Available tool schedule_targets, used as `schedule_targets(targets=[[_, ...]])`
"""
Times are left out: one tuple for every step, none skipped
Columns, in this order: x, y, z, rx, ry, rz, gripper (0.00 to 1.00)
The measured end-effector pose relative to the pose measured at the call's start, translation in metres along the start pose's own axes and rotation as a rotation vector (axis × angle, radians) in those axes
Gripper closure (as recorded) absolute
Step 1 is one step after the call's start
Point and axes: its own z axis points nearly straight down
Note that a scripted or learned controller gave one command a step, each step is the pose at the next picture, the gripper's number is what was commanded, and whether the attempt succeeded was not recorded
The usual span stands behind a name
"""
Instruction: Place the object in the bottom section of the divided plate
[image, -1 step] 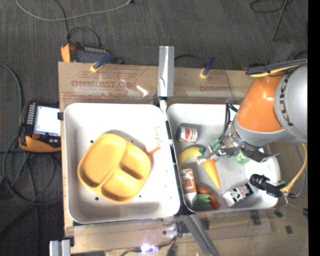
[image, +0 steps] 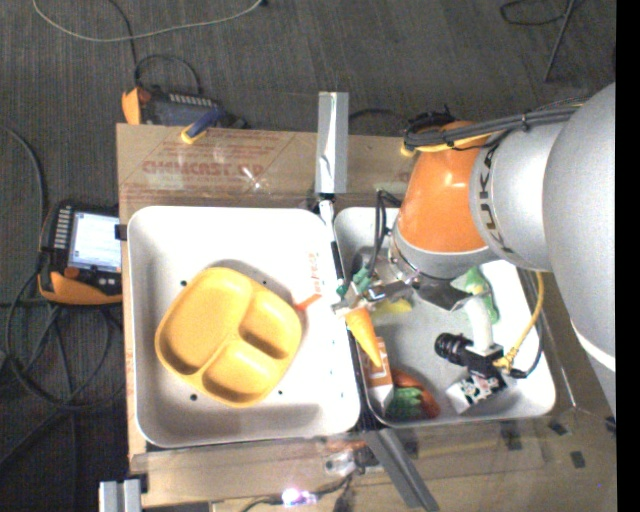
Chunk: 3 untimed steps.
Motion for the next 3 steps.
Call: schedule_targets(targets=[[0.023,0.067,0.000,0.000,-0.004,0.195,1.00],[0.098,0.107,0.021,0.001,-0.004,0.086,1.00],[0.164,0.121,0.036,0.001,-0.005,0.106,1.00]])
